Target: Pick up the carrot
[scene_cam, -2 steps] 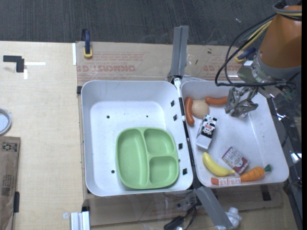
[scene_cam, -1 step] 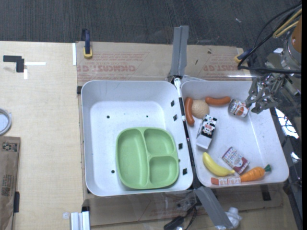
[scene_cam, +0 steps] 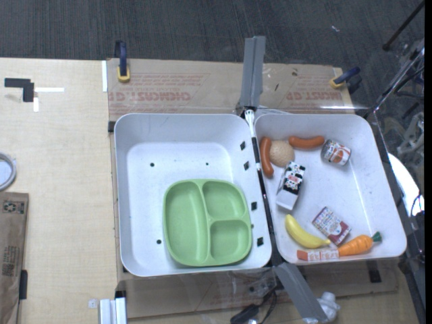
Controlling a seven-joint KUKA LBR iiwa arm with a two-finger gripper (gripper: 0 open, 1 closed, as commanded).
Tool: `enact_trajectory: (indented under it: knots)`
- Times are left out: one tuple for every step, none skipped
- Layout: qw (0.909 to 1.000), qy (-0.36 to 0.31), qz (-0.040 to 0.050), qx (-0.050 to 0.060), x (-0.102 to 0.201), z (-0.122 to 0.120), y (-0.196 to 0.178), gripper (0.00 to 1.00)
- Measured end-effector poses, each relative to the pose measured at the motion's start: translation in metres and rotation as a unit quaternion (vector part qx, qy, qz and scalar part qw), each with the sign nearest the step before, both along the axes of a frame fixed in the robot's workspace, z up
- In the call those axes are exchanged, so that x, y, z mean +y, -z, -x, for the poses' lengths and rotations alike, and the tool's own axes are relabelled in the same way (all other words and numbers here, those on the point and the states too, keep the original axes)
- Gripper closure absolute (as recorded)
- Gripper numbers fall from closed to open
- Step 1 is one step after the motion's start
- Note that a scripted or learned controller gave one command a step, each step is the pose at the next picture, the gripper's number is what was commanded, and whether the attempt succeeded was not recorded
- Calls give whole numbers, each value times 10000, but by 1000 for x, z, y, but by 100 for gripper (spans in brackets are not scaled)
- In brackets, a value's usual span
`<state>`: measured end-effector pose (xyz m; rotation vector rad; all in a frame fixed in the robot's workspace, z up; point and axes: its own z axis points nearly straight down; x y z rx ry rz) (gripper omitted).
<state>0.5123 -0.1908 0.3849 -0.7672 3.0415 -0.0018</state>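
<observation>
In the near right corner of the right-hand shallow white bin (scene_cam: 378, 181) lies the orange carrot with a small green top (scene_cam: 358, 244), pointing roughly along the front wall with its green end toward the right and its body close against the rim. Just to its left, a flat red-and-white printed packet (scene_cam: 331, 225) sits tilted, and a second small strip of printed card (scene_cam: 317, 254) lies along the front wall touching the carrot's narrow end. A curved yellow banana (scene_cam: 302, 232) rests beside the packet, toward the bin's left. Further back, near the middle, a small black-and-white milk carton with a cow print (scene_cam: 291, 181) lies on its side. Behind it sit a round tan bread roll (scene_cam: 281, 154), a reddish sausage (scene_cam: 266, 157) lying along the bin's left wall, and another orange-red sausage (scene_cam: 306, 141) close to the rear wall. A small tin can with a red-and-white label (scene_cam: 336, 152) lies near the back right. The left-hand shallow white bin (scene_cam: 135, 181) holds a pale green plastic plate with three compartments (scene_cam: 206, 222), set toward its front. Both bins stand on a light wooden bench (scene_cam: 54, 181), with brown cardboard (scene_cam: 182, 86) clamped down behind them. The state of the gripper's fingers cannot be told here.
</observation>
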Motion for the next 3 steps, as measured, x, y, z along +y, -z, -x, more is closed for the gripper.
enact_trajectory:
  knots:
    - [9760, 2176, -8, 16, -27, -5, 48, 100]
    - [9223, 3865, -10, 17, -31, 6, 95, 100]
    - [8552, 5182, -11, 23, -31, 34, 144, 100]
